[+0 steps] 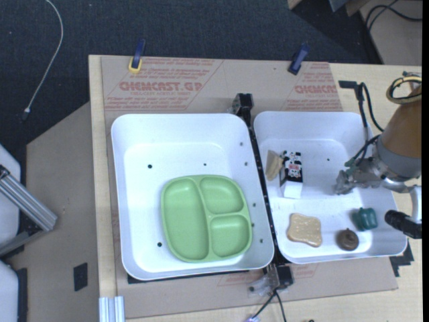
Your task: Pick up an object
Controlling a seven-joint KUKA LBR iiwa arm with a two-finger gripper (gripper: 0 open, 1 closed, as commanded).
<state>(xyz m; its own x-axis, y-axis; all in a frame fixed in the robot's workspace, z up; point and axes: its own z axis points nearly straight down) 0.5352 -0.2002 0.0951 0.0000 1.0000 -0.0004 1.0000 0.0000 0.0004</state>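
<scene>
- Approach step in hand: gripper [343, 183] low inside the right bin [322, 123], nothing seen between its tips (width cannot be told).
- Candidates nearby: teal object [366, 218] just beside, brown round piece [347, 239], toast-shaped piece [304, 229], cow-patterned carton [292, 172].
- Next, by judgement: centre over one piece, descend, close.

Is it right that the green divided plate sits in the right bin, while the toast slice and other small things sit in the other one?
Not quite. The camera view shows the green divided plate in the left bin. The toast slice and the other small things do sit in the other one, the right bin.
</scene>
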